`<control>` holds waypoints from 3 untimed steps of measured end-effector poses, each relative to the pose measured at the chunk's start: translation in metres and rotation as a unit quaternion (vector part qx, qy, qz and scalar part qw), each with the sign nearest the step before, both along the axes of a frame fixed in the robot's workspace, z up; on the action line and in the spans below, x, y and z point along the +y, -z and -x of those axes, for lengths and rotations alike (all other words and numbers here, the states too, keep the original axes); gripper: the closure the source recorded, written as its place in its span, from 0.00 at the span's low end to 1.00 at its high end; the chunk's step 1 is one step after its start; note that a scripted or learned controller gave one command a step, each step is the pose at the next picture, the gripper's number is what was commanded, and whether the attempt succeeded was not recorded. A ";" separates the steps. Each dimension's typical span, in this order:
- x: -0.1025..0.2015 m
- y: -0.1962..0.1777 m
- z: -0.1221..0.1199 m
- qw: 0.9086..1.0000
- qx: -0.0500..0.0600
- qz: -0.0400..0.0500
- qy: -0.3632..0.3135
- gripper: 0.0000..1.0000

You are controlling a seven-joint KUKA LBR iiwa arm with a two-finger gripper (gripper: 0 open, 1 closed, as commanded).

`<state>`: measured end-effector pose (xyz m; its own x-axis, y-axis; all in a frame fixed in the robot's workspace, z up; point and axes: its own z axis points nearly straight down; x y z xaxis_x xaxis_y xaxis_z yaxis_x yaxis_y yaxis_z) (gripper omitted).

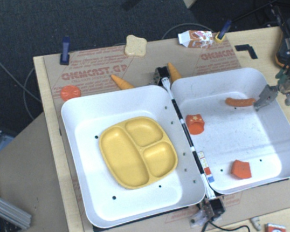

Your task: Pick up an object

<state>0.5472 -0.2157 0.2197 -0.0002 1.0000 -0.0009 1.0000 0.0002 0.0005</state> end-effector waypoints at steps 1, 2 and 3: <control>0.036 0.019 -0.049 1.000 -0.001 0.000 -0.001 0.00; 0.049 0.092 -0.088 1.000 0.001 -0.001 -0.001 0.00; 0.041 0.128 -0.101 1.000 -0.007 0.002 -0.001 0.00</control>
